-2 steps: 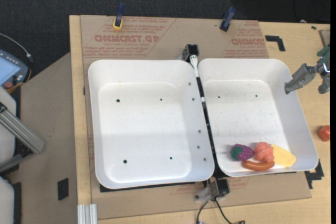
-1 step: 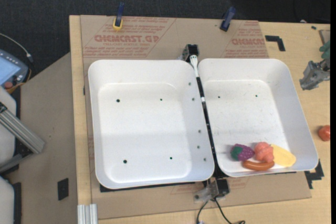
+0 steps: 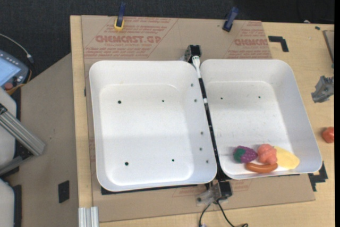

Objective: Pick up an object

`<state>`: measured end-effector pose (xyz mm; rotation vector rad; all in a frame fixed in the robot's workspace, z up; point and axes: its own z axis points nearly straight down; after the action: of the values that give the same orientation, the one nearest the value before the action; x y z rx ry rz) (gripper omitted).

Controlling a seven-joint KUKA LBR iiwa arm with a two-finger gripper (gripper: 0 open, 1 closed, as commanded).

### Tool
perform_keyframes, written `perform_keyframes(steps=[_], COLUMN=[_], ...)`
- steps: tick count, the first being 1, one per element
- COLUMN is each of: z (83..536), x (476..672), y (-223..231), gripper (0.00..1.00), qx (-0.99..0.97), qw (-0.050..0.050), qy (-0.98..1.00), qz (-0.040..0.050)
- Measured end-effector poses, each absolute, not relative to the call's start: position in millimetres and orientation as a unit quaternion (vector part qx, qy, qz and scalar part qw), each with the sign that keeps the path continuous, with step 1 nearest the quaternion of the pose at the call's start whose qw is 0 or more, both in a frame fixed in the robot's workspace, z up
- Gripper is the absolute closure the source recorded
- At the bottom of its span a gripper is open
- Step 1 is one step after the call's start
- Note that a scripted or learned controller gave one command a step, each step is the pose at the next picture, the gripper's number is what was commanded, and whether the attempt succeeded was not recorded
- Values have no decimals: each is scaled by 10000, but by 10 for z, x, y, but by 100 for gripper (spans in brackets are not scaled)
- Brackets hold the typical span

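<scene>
Several small toy foods lie bunched at the near edge of the right bin [image 3: 297, 93]: a purple grape-like piece [image 3: 245, 154], a salmon-pink lumpy piece [image 3: 267, 153], a yellow piece [image 3: 287, 159] and an orange sausage-shaped piece [image 3: 261, 167] in front of them. They touch one another.
The left bin [image 3: 106, 114] sits beside the right one on a cardboard sheet [image 3: 159, 34] held by two clamps [image 3: 120, 16] at the back. A small orange object [image 3: 328, 135] and a grey part [image 3: 322, 88] lie on the bench at the right. A cable [image 3: 212, 210] runs off the front.
</scene>
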<state>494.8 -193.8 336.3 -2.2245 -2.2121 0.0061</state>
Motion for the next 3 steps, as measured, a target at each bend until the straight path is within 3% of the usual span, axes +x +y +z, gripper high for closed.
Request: perform_keyframes(steps=[1, 3], z=[3136, 3369], x=[5247, 5253], y=[-2259, -2249], gripper=[100, 100], qx=[-7078, -7068], qw=[-19, -68], qy=[-7064, -7074], qz=[6, -9])
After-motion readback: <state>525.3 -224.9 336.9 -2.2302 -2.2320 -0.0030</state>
